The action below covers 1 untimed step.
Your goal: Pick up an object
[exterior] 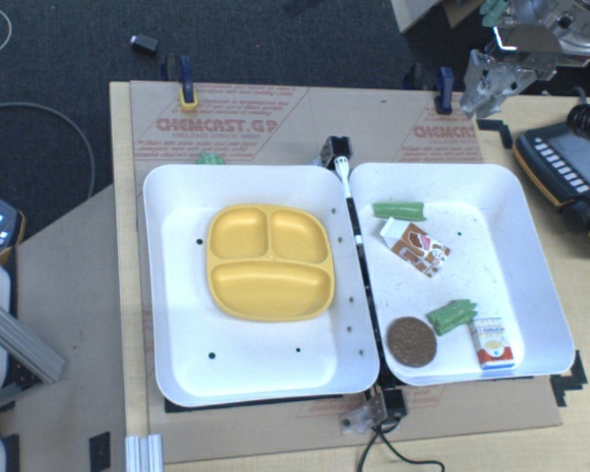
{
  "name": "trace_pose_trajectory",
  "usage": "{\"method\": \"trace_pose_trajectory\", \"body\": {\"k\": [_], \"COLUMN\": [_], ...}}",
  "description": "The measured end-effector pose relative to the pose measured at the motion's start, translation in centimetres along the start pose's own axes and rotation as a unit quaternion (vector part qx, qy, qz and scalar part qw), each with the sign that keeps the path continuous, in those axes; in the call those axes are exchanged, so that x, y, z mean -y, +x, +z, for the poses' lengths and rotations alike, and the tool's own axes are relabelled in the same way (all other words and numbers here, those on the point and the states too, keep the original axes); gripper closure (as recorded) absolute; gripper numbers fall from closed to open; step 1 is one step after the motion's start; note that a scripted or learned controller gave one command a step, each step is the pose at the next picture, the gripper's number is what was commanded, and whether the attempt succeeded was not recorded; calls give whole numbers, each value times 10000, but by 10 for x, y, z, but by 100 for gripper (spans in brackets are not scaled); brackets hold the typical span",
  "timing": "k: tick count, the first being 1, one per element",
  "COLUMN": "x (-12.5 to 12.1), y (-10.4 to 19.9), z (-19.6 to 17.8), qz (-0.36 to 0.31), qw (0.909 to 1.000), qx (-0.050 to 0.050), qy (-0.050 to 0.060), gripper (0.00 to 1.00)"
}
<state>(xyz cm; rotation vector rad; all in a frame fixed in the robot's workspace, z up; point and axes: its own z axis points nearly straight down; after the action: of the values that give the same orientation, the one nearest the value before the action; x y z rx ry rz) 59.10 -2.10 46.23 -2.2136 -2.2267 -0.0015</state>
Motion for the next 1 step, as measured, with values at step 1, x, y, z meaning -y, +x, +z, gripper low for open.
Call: {"method": "trace_pose_trajectory", "body": {"k": [1], "x": [46], "y": [37], "z": [-79], "qz": [1], "qw": [10000], "qx": [2], "qy": [-62], "gripper": [100]}}
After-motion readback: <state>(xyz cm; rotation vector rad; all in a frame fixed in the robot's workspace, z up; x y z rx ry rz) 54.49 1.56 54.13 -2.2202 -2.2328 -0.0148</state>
